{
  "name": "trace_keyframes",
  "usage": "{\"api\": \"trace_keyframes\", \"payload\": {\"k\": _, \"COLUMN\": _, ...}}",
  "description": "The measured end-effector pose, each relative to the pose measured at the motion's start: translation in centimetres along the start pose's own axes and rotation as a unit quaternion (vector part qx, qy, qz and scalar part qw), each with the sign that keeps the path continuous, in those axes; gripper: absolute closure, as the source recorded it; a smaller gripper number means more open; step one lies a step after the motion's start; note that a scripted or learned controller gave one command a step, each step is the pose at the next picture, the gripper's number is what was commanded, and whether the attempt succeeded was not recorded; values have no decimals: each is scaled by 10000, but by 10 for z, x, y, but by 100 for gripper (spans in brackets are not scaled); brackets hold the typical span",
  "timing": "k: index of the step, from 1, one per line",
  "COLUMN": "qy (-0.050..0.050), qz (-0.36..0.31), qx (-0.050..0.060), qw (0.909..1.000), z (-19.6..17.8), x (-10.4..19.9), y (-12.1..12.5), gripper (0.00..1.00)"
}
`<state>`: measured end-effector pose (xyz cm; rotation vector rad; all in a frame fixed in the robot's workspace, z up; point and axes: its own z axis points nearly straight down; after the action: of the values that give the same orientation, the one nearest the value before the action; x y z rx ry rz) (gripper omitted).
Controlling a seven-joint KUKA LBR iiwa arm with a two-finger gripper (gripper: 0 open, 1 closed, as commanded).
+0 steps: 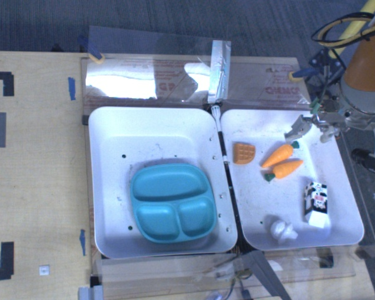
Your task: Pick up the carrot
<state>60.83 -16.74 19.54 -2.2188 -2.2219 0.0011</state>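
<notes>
The gripper hangs over the far right corner of the right bin, its fingers spread apart with nothing between them. Above it the arm shows its orange band, partly cut off by the right edge, with yellow and blue cables looping beside it.

Two carrots lie just near and left of the gripper, side by side and touching: the far carrot and the near carrot. Both point their orange tips to the right and far; the green tops are small and hard to make out.

Other contents of the right bin, one of each: a waffle-like brown piece at the left wall, a black-and-white carton near the right wall, and a small white object at the near side, its shape unclear against the white floor.

The left bin holds one blue divided tray with three compartments.

Two bins in all. A glare-covered clear panel stands along the far side
</notes>
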Motion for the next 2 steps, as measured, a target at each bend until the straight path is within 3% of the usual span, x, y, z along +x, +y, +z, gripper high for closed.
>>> {"api": "trace_keyframes", "payload": {"k": 1, "qy": -12, "qz": 341, "qx": -41, "qw": 9994, "z": 108, "x": -15, "y": 5, "gripper": 0}}
{"api": "trace_keyframes", "payload": {"k": 2, "qy": -13, "qz": 334, "qx": -54, "qw": 9994, "z": 97, "x": -14, "y": 6, "gripper": 100}}
